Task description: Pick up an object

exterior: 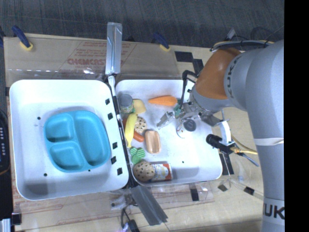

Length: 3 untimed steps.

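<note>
Reaching from the right, the arm (251, 81) hangs its gripper (166, 119) over the middle of the right bin (203, 166).

Going left to right: the left bin (24, 100) carries a blue divided tray (77, 140) at its centre. Along the right bin's left wall lie a grey can (125, 100), a yellow banana (130, 125), a round cookie (140, 124), a green toy (137, 154), and, at the near left corner, another cookie (142, 170) touching a tipped-over can with a red label (161, 171). A tan hot-dog bun (152, 141) sits just right of the banana. An orange carrot (163, 100) lies toward the far edge, just beside the gripper. Whether the tool's fingers are parted or closed cannot be told from this slant, and nothing is seen between them.
</note>
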Each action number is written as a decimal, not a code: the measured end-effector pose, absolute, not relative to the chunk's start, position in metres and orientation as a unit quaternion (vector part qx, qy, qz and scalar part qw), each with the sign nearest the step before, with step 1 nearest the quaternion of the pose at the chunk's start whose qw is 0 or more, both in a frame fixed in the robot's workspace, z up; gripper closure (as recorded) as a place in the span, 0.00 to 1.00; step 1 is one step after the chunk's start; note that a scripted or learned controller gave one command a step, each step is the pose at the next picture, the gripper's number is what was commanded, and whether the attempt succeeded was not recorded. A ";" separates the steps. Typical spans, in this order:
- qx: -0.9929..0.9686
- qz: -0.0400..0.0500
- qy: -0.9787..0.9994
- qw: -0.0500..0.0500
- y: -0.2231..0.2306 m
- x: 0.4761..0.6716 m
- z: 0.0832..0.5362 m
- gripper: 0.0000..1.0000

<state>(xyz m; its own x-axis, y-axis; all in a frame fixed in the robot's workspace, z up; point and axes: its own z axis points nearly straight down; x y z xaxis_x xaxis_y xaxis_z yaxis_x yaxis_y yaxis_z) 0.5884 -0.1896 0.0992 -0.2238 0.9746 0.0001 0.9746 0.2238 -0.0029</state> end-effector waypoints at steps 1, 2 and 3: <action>-0.640 0.002 -0.769 0.004 -0.193 0.656 0.094 0.00; -0.566 0.001 -0.824 0.001 -0.180 0.603 0.090 0.00; -0.570 0.000 -0.821 -0.002 -0.209 0.659 0.126 0.00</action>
<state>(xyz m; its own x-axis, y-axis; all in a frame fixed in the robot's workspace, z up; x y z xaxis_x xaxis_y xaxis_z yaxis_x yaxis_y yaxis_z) 0.6592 -0.2086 0.1257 -0.3495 0.9369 -0.0027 0.9369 0.3495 0.0029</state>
